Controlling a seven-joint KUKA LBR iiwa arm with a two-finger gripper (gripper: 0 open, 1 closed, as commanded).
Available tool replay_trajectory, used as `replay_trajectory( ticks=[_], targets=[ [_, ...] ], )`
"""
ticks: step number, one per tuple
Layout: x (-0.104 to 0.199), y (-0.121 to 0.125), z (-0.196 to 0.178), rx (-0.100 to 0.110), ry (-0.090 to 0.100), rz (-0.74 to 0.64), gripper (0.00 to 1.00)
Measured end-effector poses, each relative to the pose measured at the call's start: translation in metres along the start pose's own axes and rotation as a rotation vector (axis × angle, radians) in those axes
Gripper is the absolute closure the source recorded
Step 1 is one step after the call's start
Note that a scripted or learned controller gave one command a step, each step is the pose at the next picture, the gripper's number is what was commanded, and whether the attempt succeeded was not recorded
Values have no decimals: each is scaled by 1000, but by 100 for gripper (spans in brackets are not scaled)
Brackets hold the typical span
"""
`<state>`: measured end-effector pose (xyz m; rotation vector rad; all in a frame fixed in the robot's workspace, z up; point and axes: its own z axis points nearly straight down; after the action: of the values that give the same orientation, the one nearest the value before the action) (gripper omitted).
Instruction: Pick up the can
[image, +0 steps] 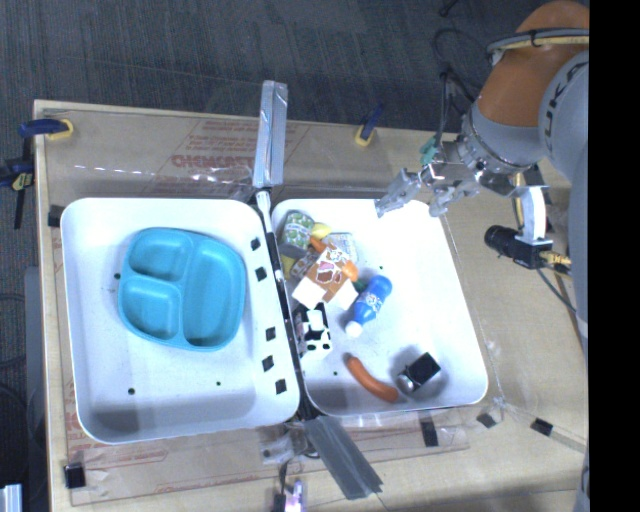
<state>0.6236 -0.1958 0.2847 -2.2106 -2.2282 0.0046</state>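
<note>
Green can (297, 233) beside carton (326, 277), blue bottle (367, 303); tool (412, 195) spread apart, above.

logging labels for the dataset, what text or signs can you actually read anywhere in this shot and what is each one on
None can be read for sure.
Red print on the clear sheet behind the bins: upside down and blurred, unreadable.
Can label: too small to read.
Orange and white packet: print blurred.
Blue bottle label: blurred.
Black and white card: a pattern, no words legible.
</note>
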Motion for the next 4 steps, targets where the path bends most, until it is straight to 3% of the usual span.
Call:
replay_trajectory(
  ticks=[1,2,3,4],
  targets=[
    [3,0,48,0,-1,-27,0],
    [85,6,156,-3,-1,-12,0],
    [105,19,81,-1,0,258,0],
    [86,-89,195,0,-4,461,0]
  ],
)
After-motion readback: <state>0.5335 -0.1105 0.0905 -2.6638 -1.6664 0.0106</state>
